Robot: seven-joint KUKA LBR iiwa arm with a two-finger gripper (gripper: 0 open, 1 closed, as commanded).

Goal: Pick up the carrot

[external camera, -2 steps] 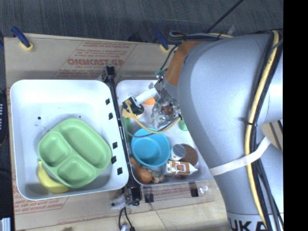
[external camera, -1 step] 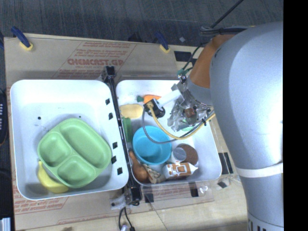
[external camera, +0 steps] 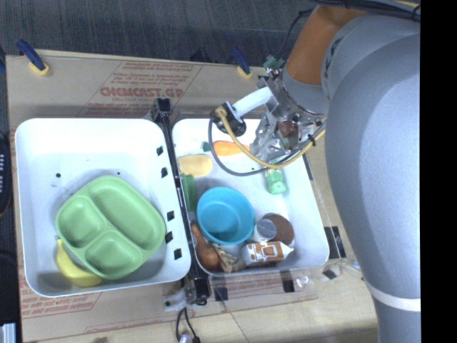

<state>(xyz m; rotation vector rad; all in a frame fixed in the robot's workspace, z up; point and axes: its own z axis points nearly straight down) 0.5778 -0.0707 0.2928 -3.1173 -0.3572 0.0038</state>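
Looming at the right of the frame, the grey arm (external camera: 378, 156) with its orange band bends down into the right bin (external camera: 314, 213), and its claw (external camera: 275, 145) hangs low near that bin's upper edge, among yellow and black cables. I cannot tell whether the claw is spread or pressed together; the wrist hides it. Just to its left lies the carrot (external camera: 227, 148), small and orange, on the bin floor, apart from the claw, with a pale yellow piece (external camera: 196, 165) below it. A blue bowl (external camera: 226, 215) sits lower down, a green bottle (external camera: 275, 181) under the claw. I'd judge this the approach: the claw has to shift left over the carrot, then descend and close.
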